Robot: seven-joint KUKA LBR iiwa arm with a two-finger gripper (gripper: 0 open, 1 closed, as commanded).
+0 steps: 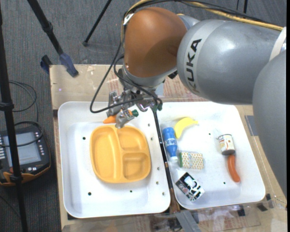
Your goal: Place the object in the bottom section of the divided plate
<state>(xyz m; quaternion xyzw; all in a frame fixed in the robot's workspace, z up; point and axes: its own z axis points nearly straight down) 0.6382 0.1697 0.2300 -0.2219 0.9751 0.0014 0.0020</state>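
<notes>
The grey KUKA iiwa arm (232, 57), with "KUKA" lettered in black on its housing and a broad orange band above the wrist, reaches in from the right and hangs over the far edge of the left bin. The two shallow white plastic bins sit side by side on the bench: the left bin (77, 187) and the right bin (251, 187). A yellow-orange divided plastic plate (120, 153) lies flat in the left bin. The two-finger gripper (122, 114) sits just beyond the plate's far rim; a small orange carrot-like object (109, 120) shows at its tip, but whether the fingers clamp it or stand apart cannot be told. To the far left of the bench rests a dark handheld control pendant (20, 153) with an orange edge; its screen text is unreadable. In the right bin lie a blue plastic bottle (169, 141), a yellow banana (184, 125), an orange sausage-shaped toy (233, 168), a pale patterned packet (191, 160), a black-and-white printed box (189, 185) and a small white jar (226, 143) with an illegible label.
</notes>
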